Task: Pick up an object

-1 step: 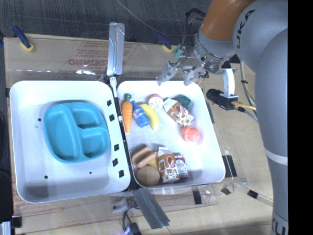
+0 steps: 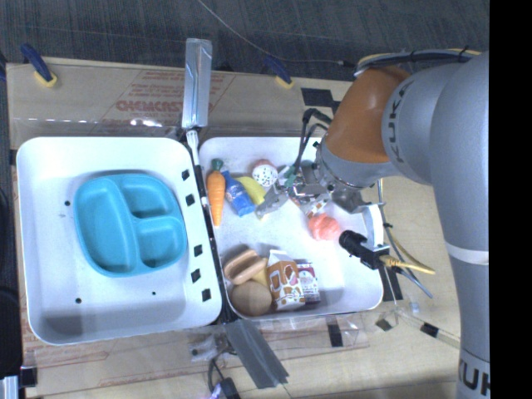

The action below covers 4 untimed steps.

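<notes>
Just left of the hand (image 2: 281, 194), as the view shows it: a yellow piece (image 2: 254, 189) and a blue bottle-shaped toy (image 2: 240, 197) lie side by side and touching, with the yellow one nearest the hand.
Up and left of the hand: a white ball with dark dots (image 2: 264, 174) sits near the bin's far wall.
Further left of the hand: an orange carrot (image 2: 215, 196) with a green top lies lengthwise along the bin's left wall, beyond the blue toy.
Down and right of the hand: a pink-red rounded thing (image 2: 324, 225) rests just beside the wrist.
Below the hand, toward the near wall: a hot-dog bun (image 2: 243, 264), a brown round lump (image 2: 251, 298) and a printed packet (image 2: 293, 283) are bunched together and touching, apart from the hand.
Right bin (image 2: 363, 296): white and shallow, it lies under the hand and holds all of these things.
Left bin (image 2: 37, 223): well to the left of the hand, it holds a blue divided plate (image 2: 131, 223) lying flat.
Counter (image 2: 416, 210): pale wood shows to the right of the hand, past the bin's rim.
Hand state: low over the right bin's upper middle; cannot tell whether it is apart or together.
Task's things: small, brightly coloured toys, all resting on the right bin's floor.
</notes>
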Tool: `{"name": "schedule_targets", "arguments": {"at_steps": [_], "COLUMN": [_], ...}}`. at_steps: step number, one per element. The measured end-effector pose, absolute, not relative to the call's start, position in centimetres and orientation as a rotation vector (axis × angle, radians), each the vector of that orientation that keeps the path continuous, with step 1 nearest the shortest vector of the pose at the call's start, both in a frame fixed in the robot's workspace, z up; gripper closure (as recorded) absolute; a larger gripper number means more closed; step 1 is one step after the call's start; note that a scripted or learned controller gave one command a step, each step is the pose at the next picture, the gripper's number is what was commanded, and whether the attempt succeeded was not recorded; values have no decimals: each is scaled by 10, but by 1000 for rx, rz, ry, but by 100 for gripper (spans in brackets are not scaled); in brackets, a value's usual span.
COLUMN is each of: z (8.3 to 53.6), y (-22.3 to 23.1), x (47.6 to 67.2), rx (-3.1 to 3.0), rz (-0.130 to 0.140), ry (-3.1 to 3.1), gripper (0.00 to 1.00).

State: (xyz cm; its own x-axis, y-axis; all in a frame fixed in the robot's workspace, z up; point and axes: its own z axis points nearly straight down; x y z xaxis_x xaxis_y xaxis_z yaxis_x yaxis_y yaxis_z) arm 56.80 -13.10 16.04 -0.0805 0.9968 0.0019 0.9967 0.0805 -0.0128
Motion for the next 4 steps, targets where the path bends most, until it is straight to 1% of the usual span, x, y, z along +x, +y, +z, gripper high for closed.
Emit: {"name": "schedule_targets", "arguments": {"at_steps": [1,2,3,4], "z": [102,111,206,281], "y": [-141,-141,-56,-72], "x": [617,617,659,651], "rx": [-2013,-2007,-2110,-2075], "rz": [1,3,-6,-6], "ry": [-2410,-2414,-2336,-2366], "gripper": [0,100,100,100]}}
